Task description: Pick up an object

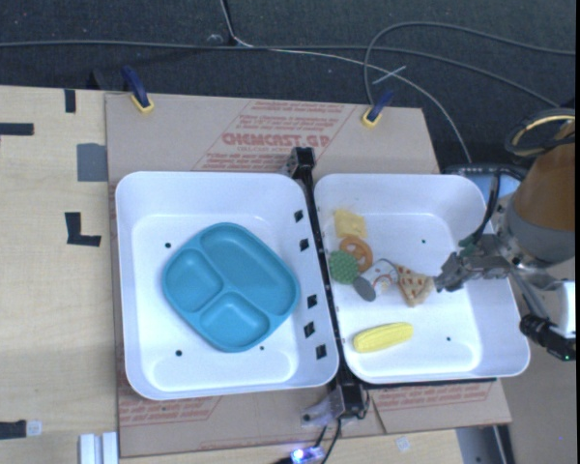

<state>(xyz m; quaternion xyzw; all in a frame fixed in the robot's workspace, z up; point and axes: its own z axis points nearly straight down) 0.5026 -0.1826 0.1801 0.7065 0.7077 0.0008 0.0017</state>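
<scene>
The right bin holds a small cluster of toy food items. Nearest the claw is a tan wedge with dark specks, lying roughly mid-bin. Just left of it sits a small grey spoon-like piece, and touching that on its left a green leafy item. An orange ring rests against the green item's far side, and a pale yellow chunk lies just beyond the ring, toward the far wall. A yellow corn cob lies alone near the bin's near wall, well apart from the cluster.

The claw hangs low over the right part of this bin, just right of the tan wedge and apart from it. Its dark fingers are too small and blurred to judge, so whether they are spread or closed cannot be told; nothing is seen between them. The grey arm with its orange band comes in from the right.

The left bin carries a blue divided plate lying flat in its middle. Both bins sit side by side on a cardboard sheet, held by two blue-and-yellow clamps at its far edge, on the wooden table. Cables run across the dark floor beyond.
</scene>
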